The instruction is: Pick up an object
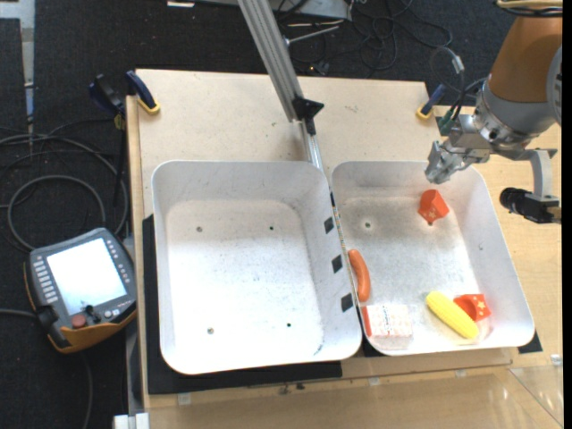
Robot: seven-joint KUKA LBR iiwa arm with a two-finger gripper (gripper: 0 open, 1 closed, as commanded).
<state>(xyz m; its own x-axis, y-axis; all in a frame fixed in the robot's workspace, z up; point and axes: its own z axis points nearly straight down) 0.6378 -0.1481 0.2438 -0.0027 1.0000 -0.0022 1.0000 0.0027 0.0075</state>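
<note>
The right bin (500,248) holds several objects. An orange-red block (433,206) lies near its far side. A small orange sausage (360,273) rests by the left wall. At the near end sit a white and red packet (390,322), a yellow banana (452,315) and a red piece (474,306) beside the banana. My gripper (440,170) hangs over the bin's far right corner, just above and behind the orange-red block, and nothing shows between its tips.
The left bin (179,195) stands beside the right one. A slanted metal bar (273,47) crosses above the bench's far side. Clamps (143,92) sit on the bench's far corners. A teach pendant (80,284) lies on the floor at left.
</note>
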